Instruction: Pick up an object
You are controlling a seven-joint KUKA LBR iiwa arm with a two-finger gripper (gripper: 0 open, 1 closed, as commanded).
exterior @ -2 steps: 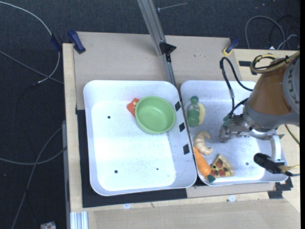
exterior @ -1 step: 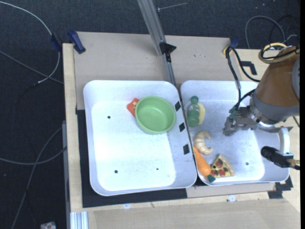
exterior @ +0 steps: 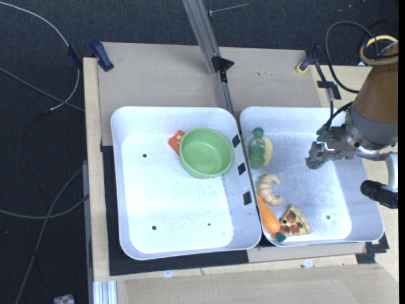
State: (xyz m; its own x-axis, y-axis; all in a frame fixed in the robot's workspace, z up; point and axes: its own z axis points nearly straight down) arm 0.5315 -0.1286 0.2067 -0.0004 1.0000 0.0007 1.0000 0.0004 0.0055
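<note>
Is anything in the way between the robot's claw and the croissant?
Nothing visible is. The gripper hovers over bare floor of the right bin, and the croissant lies to its left with only bare white floor between them.

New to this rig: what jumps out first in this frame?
The green bowl in the left bin, near its upper right corner, with something orange poking out from behind its left rim. Next, the toy food lined along the right bin's left wall: a green bottle, a croissant, a carrot and a pizza slice. The gripper hangs over the right bin's bare middle, apart from all of them.
</note>
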